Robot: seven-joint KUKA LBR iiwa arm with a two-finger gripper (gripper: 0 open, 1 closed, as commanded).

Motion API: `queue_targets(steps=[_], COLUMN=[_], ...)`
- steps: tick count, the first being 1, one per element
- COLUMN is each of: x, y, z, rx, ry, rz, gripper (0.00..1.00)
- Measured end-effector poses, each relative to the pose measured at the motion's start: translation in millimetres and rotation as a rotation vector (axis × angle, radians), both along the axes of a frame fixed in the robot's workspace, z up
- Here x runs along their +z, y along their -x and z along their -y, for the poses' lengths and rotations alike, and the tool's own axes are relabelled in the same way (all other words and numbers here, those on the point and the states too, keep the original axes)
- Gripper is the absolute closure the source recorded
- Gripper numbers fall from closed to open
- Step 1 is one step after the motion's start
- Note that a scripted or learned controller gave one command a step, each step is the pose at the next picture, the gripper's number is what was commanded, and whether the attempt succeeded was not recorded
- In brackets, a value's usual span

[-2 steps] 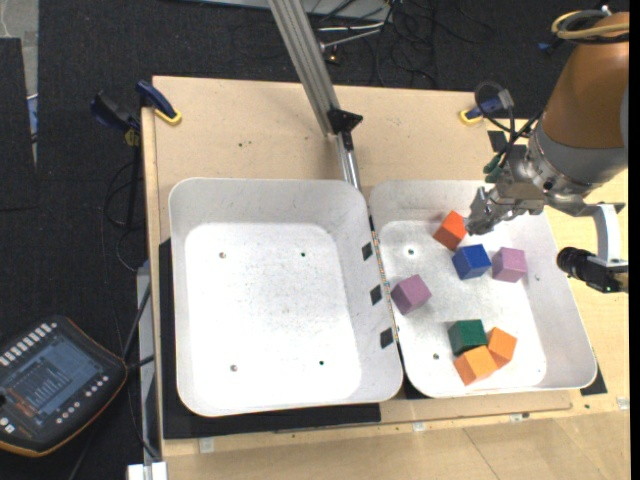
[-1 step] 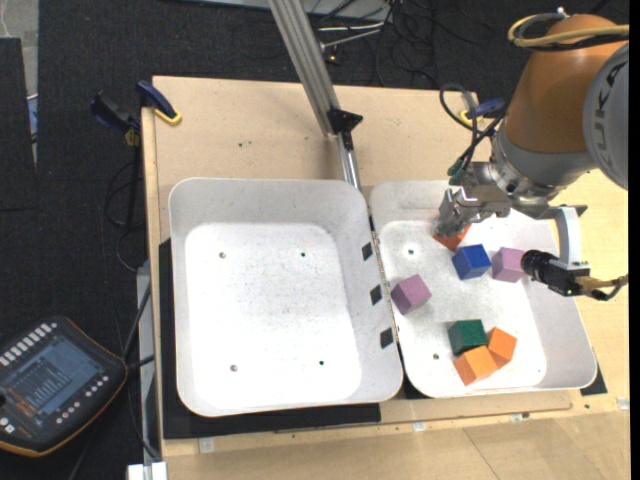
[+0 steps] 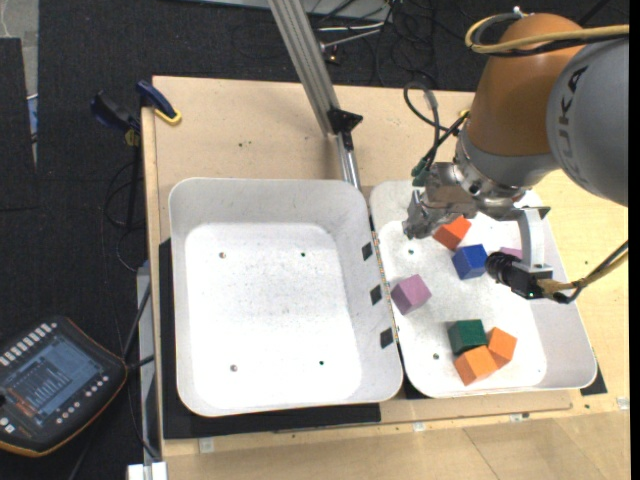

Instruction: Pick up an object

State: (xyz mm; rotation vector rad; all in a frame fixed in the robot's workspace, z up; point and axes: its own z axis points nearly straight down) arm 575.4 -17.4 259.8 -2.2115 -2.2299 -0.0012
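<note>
My gripper (image 3: pixel 424 220) hangs low over the far part of the right bin (image 3: pixel 570 353), under the big orange wrist band. A red-orange block (image 3: pixel 453 233) lies right beside it, on its right, partly under the wrist. A blue block (image 3: pixel 469 261) sits just nearer than that one, with a small magenta piece (image 3: pixel 509 257) to its right. A lilac block (image 3: pixel 410 293) lies near the bin's left wall. At the front, a green block (image 3: pixel 466 334) touches two orange blocks (image 3: pixel 476 365) (image 3: pixel 502 345). Nothing is seen held.
The left bin (image 3: pixel 190 208) sits beside the right one, with black clips on the shared wall. A slanted metal pole (image 3: pixel 310 63) runs down to the bins' far edge. A black cable connector (image 3: pixel 522 278) hangs over the right bin. A teach pendant (image 3: pixel 50 383) lies at the lower left.
</note>
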Motion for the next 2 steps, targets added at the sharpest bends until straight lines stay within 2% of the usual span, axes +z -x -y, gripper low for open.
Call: queue_targets(steps=[2], x=[-2.4], y=[-12.9], z=[-94.7], rx=[-0.001], ry=[0.001], rz=[0.001], gripper=[1.0])
